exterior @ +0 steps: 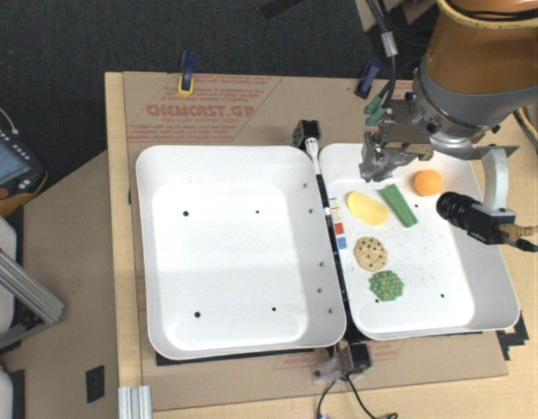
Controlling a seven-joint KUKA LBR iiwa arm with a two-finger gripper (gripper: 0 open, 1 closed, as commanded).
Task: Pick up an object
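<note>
The end effector [376, 171] hangs over the right bin [479, 308], just above a green stick [397, 206] and a yellow lump [368, 208].

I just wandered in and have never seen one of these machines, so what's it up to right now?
A grey and orange robot arm reaches in over the right bin, trying to pick something up. Its hand hangs at the bin's far end, just above a green stick and a yellow piece. An orange ball, a speckled cookie and a green bumpy piece also lie there. Nothing looks lifted yet.
</note>
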